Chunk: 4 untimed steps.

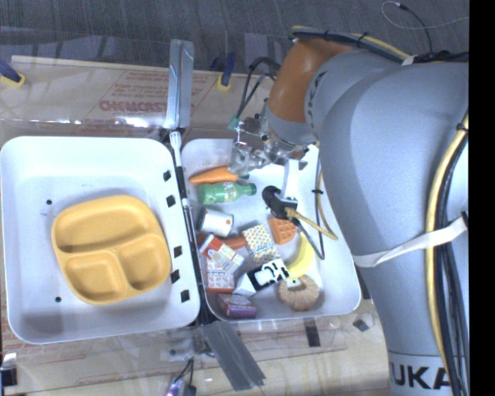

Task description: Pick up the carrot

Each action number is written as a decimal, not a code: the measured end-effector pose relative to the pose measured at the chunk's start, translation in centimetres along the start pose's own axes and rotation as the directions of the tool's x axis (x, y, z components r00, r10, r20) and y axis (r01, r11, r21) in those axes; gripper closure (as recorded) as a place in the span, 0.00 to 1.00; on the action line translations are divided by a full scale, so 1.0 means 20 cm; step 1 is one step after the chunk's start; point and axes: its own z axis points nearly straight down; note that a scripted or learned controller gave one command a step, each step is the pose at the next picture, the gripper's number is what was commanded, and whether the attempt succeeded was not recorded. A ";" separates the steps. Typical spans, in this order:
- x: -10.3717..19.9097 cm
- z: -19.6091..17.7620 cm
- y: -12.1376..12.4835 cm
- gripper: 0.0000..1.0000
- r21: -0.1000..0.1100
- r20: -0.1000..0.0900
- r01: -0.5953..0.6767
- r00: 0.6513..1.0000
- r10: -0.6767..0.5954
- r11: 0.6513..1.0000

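Camera view, looking down on the bench: the grey arm [379, 163] sweeps in from the right, its orange band [293, 85] bright above the wrist, and the gripper [246, 157] hangs low over the far end of the right bin [344, 299]. How wide it stands, and whether it has anything, I cannot tell from up here; the wrist hardware blocks the view. The carrot [213, 175] lies just beside the tool, a touch to its left and nearer the camera, flat on the bin floor and close against the wall between the bins. Right behind the carrot, nearer still to us, sits a green bottle [225, 192] on its side. Further from the tool, toward the near end of that bin, there is a crowd: a white cup [217, 221], small boxes, a banana [302, 260] and a round brown doughnut [299, 294]. Well off to the tool's left, the left bin [25, 163] carries a yellow divided tray [110, 247].
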 end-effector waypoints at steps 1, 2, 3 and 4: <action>0.21 -0.38 -0.32 1.00 0.025 0.014 -0.176 0.984 0.175 0.984; 0.19 -0.37 -0.10 1.00 0.022 0.017 -0.319 0.948 0.319 0.947; 0.03 -0.38 -0.42 1.00 0.019 0.027 -0.641 0.767 0.641 0.767; 0.03 -0.41 -0.42 1.00 0.024 0.031 -0.636 0.771 0.636 0.771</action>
